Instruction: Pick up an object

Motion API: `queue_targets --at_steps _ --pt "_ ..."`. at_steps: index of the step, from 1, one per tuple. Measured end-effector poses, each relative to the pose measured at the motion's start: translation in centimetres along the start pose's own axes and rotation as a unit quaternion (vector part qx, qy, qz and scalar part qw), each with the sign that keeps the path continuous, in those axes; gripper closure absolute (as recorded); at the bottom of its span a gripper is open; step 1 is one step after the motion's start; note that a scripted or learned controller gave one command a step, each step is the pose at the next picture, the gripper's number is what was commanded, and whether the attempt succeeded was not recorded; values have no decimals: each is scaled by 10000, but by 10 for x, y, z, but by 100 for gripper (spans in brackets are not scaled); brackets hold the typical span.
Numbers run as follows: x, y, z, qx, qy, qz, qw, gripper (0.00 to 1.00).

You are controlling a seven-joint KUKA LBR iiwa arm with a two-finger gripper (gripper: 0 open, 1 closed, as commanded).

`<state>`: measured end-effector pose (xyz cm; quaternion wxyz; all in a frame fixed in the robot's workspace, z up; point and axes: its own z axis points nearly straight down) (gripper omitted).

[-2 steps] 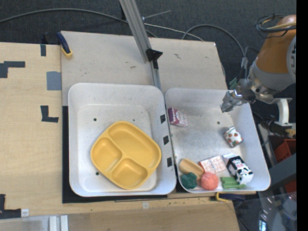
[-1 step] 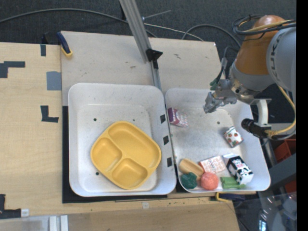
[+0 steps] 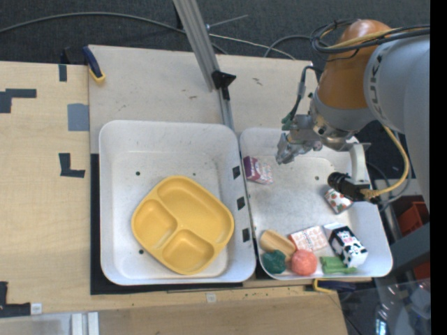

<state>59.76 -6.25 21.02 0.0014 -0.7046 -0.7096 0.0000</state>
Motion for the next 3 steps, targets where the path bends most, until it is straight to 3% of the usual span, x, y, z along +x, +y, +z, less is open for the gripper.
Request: queue_targets --at_steps 2,3 --pt "104 8 5 0 -1 -3 10000 100" --pt "163 16 -11 -11 2 -7 10000 100"
